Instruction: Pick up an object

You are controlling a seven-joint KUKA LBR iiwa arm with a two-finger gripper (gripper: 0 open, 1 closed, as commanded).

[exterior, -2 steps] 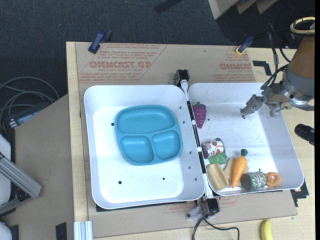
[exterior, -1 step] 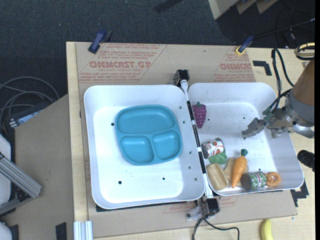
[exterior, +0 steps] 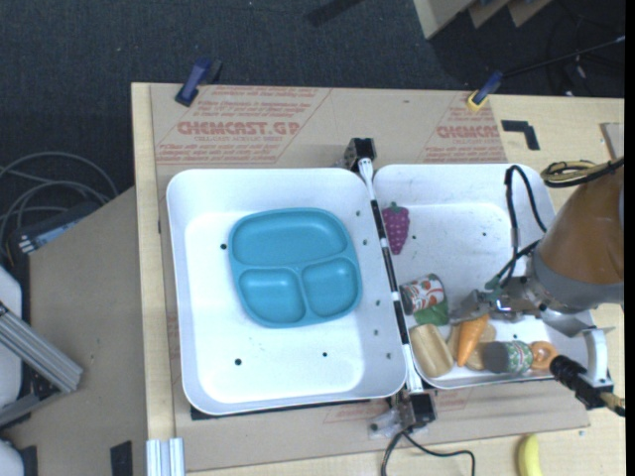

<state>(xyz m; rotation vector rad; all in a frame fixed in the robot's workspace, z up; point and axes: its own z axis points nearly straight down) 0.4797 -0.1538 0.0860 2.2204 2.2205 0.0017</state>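
In the right bin (exterior: 451, 191), a heap of small toy items lies at the near left corner. It holds a red and white can (exterior: 425, 290), a green piece (exterior: 433, 314), a tan bread roll (exterior: 430, 350), an orange carrot (exterior: 468, 339) and a dark lying bottle (exterior: 510, 357). A purple grape bunch (exterior: 395, 226) rests apart, against the bin's left wall. My gripper (exterior: 488, 303) hangs low over the heap, just above the carrot's top end and right of the can. The wrist hides its tips.
The left bin (exterior: 198, 266) bears a blue divided plate (exterior: 295, 266). A yellow banana (exterior: 529, 455) lies on the bench in front of the right bin. A black cable (exterior: 516, 216) loops over the right bin's far side. The arm's orange band (exterior: 591, 236) covers the bin's right edge.
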